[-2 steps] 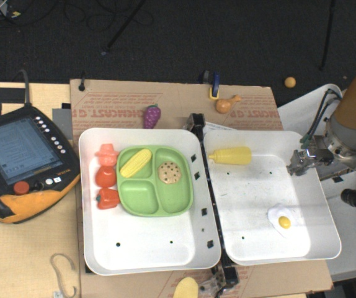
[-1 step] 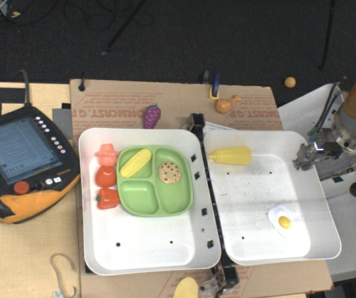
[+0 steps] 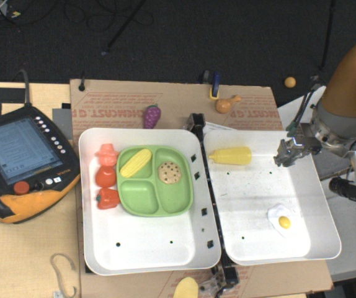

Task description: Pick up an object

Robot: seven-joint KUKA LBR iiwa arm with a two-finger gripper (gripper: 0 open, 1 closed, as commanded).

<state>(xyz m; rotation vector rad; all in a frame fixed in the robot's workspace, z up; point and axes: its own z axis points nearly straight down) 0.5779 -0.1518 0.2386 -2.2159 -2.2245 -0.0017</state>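
Dark carpeted floor [image 3: 165, 30] behind (cables trailing), light wooden bench [image 3: 23, 253], cardboard sheet [image 3: 178, 104] underneath

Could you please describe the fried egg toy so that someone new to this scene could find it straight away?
Look at the right white bin, the one nearest the grey arm. The fried egg lies in its lower right part, well apart from the yellow bottle near the bin's top edge. It is the flat white piece with a round yellow yolk.

teach pendant [image 3: 20, 160], cardboard sheet [image 3: 116, 101], purple grapes [image 3: 152, 115]
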